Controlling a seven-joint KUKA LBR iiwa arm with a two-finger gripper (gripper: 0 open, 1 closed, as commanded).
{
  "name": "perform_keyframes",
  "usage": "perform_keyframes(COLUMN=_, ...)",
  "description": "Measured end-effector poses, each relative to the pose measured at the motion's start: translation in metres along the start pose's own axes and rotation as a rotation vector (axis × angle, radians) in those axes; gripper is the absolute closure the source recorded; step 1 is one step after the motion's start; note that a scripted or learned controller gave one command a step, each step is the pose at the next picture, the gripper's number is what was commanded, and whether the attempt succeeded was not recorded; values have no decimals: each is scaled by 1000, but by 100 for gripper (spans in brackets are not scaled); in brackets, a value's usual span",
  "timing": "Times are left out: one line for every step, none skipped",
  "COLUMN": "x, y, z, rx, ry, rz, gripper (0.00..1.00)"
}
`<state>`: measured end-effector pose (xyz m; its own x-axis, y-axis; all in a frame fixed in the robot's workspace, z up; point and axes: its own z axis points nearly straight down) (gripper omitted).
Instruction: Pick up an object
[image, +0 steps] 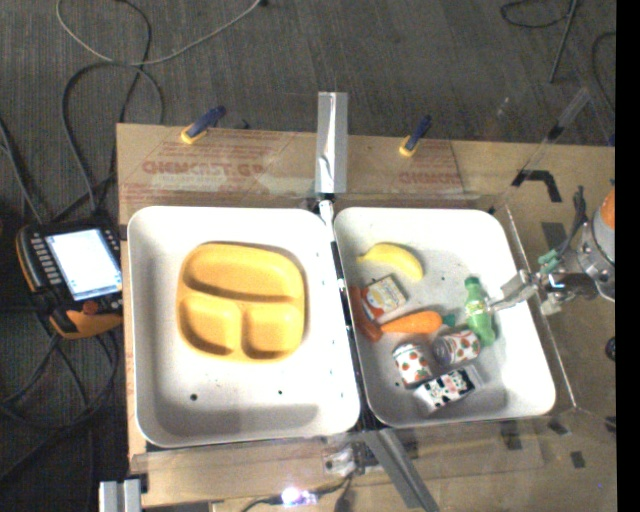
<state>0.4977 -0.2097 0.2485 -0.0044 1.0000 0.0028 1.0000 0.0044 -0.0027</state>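
Observation:
The right bin (528, 392) holds a yellow banana (392, 260), a small orange-and-white packet (385, 295), an orange carrot (408, 323), a green bottle (478, 310), two small cans (455, 348) (411, 363) and a patterned box (445, 388). My gripper (512, 291) reaches in over the bin's right wall, its tip just right of the green bottle's upper end and close to it. Nothing shows in its grasp. The arm's wrist (580, 268) sits at the right edge of the view.
The left bin (150, 330) holds a yellow divided tray (243, 300). A teach pendant (75, 265) lies left of the bench. Two clamps (203, 123) (415, 135) hold the cardboard at the back. A metal post (331, 145) stands between the bins.

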Motion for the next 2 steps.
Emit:
perform_keyframes(x=32, y=34, z=84, rx=1, ry=-3, rz=30, gripper=0)
perform_keyframes(x=18, y=67, z=147, rx=-1, ry=-3, rz=-73, gripper=0)
